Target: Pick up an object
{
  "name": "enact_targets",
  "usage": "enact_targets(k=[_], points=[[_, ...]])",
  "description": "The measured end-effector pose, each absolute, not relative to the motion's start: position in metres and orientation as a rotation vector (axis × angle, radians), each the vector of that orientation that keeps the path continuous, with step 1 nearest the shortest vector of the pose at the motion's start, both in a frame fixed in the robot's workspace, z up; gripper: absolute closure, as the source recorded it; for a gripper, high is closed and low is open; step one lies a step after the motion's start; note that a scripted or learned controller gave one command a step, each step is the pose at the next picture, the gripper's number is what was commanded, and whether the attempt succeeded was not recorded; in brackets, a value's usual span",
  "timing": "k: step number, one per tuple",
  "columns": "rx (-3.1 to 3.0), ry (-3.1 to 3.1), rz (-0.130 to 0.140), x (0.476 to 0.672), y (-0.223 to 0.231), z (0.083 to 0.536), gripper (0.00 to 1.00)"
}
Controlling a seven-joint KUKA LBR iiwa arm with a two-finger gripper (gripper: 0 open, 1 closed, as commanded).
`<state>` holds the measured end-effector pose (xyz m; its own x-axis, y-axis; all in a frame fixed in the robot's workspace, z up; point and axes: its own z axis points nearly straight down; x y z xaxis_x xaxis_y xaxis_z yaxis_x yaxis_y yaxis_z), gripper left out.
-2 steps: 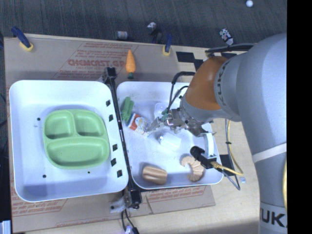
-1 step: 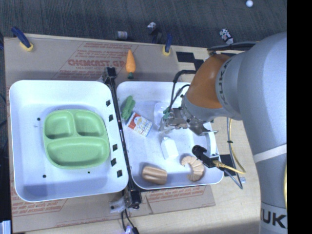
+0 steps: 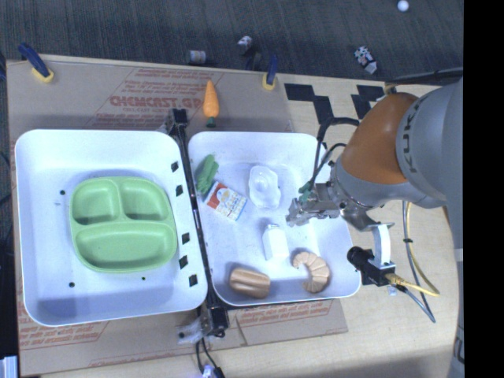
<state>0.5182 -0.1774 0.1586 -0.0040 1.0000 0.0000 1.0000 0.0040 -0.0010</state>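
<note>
Over the right bin, the tool blurs; its spread cannot be told

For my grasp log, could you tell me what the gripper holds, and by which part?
Nothing can be seen held: the two-finger gripper hangs over the right white bin, with no object visible between its fingers.

You had the green three-compartment plastic plate in the left shallow white bin; the curved brown croissant lay in the right shallow white bin.
</note>
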Motion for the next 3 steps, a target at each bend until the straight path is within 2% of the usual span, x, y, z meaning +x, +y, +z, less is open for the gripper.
enact_targets(k=[1, 2, 3], points=[[-2.218, -2.228, 0.0, 0.539, -0.211, 0.219, 1.0], [-2.217, -2.229, -0.001, 0.614, -0.209, 0.267, 1.0], [-2.216, -2.229, 0.0, 0.614, -0.209, 0.266, 0.0]])
